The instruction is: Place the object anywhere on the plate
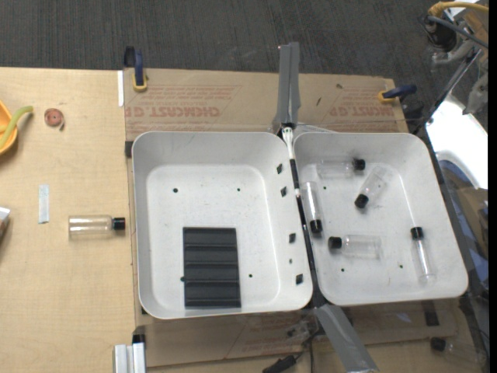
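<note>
Two white bins (147, 169), one ribbed black plate (210, 268), six clear black-capped vials (356, 245), two blue clamps (133, 64)

The bench is viewed from above at a slant by one fixed camera. Both bins are framed whole, the left bin (155, 208) toward nine o'clock, the right bin (435, 208) toward three.

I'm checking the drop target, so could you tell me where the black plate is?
The black plate lies in the left bin, by its near wall, well apart from the vials in the right bin.
</note>
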`<state>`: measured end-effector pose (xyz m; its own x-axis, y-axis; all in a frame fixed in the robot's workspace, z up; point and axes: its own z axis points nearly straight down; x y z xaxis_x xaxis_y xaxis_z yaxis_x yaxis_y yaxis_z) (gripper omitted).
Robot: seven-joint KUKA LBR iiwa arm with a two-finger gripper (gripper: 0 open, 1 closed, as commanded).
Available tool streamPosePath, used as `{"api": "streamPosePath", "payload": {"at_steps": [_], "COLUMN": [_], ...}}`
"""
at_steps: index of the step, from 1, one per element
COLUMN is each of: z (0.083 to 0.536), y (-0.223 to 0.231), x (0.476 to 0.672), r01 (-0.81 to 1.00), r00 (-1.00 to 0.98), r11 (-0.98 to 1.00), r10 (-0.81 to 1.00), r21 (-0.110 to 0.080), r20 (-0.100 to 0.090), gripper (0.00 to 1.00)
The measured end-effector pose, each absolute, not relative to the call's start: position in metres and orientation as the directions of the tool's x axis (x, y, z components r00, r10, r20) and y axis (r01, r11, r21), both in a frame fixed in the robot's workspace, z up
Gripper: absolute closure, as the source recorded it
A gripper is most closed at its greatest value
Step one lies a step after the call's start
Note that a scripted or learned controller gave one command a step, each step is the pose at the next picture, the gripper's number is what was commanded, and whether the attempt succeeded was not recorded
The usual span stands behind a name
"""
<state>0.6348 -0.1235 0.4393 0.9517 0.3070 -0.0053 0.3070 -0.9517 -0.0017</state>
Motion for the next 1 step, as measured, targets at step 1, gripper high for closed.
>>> {"api": "streamPosePath", "payload": {"at_steps": [1], "z": [0.4401], "y": [-0.0042], "x": [0.6316], "r01": [0.235], "r00": [0.972], "r11": [-0.972], "r10": [0.235], "r21": [0.001], "r20": [-0.004], "gripper": [0.0]}}
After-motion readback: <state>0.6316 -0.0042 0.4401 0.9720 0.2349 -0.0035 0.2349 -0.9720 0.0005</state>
